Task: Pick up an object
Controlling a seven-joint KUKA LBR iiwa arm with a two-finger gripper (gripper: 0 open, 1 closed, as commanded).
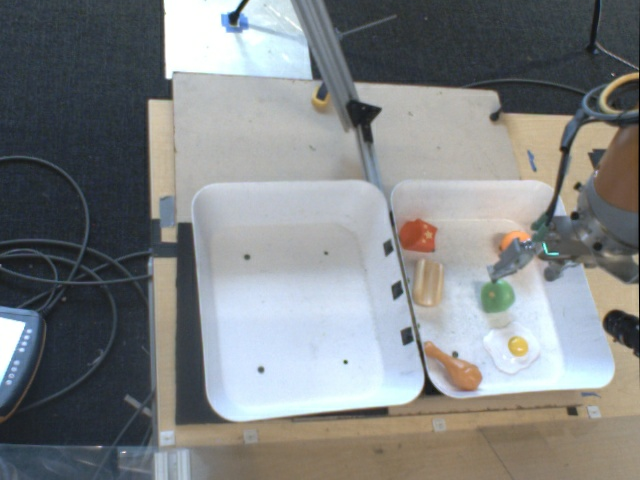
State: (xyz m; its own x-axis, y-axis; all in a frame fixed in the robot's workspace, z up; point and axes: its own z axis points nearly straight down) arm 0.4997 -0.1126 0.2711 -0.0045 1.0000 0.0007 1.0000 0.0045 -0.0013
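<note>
The right bin [575, 363] holds several small items. A red-orange block [418, 234] lies at its upper left, with a tan cylinder [428, 281] just below it. Lower down are a green round piece [497, 296], a fried-egg toy [513, 348] and an orange carrot-like piece [455, 366] at the front rim. An orange ball [512, 239] is partly hidden by the arm. My gripper [508, 263] reaches in from the right and hangs just above the green piece, between it and the orange ball. Nothing shows as held.
The left bin [290, 298] lies beside the right one, their rims meeting along a central divider. A slanted metal pole [335, 63] crosses the back of the bench. Cables and a tablet [15, 353] lie on the floor to the left.
</note>
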